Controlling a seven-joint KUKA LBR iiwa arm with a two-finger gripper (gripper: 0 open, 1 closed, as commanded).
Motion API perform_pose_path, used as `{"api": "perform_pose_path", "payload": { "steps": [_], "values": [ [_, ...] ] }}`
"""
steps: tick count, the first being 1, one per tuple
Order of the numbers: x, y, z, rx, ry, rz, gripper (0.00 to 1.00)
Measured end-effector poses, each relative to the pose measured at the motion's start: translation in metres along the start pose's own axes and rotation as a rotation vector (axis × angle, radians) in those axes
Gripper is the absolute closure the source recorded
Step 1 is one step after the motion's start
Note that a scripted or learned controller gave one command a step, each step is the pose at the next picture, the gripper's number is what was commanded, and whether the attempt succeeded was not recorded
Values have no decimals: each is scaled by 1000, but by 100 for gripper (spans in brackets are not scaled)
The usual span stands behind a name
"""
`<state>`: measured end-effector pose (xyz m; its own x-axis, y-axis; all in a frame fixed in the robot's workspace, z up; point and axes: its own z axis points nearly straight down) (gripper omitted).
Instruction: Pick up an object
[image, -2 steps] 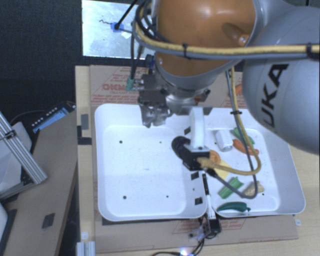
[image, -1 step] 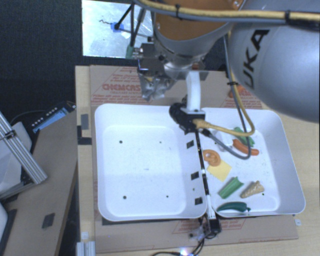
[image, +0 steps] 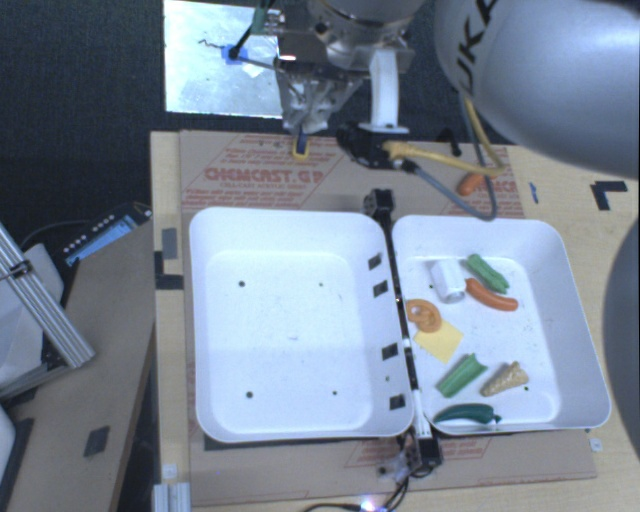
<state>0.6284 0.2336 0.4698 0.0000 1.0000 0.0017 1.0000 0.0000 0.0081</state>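
Objects for picking all sit in the right bin (image: 575, 300), and I count 8 of them from my feed. Taking that bin's middle as the clock centre: a white cylinder (image: 446, 279) lies at about 11 o'clock, a short green piece (image: 487, 271) sits toward 12 o'clock, and just below it an orange sausage shape (image: 492, 295) lies touching or nearly touching it. At 9 o'clock, close to the divider, I see an orange ring-like slice (image: 424, 316), and a yellow square slice (image: 440, 342) just below it, the 2 touching or overlapping at a corner. Toward 6 o'clock a green bundle (image: 462, 374) lies tilted, with a tan wedge (image: 505, 379) just beside it at 5 o'clock. A dark green pepper-like piece (image: 465, 413) lies along the near wall at 6 o'clock.

The left bin (image: 215, 250) stands beside the right one, the 2 joined by a row of black clips (image: 382, 290) down the seam. Both rest on a brown cardboard sheet (image: 250, 165) with red lettering.

I see the gripper (image: 304, 118) well away from the bins, up at 12 o'clock of my view, hanging over the far edge of the cardboard. A small yellow piece (image: 300, 147) shows just under its tip; I cannot tell whether it belongs to the tool. From here I cannot tell if the pincer is spread or closed. An orange item (image: 470, 184) lies on the cardboard beyond the right bin, next to a grey cable (image: 450, 195).
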Motion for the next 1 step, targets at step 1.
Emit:
{"api": "perform_pose_path", "payload": {
  "steps": [1],
  "values": [
    [0,42,-8,3,-1,0,100]
  ]
}}
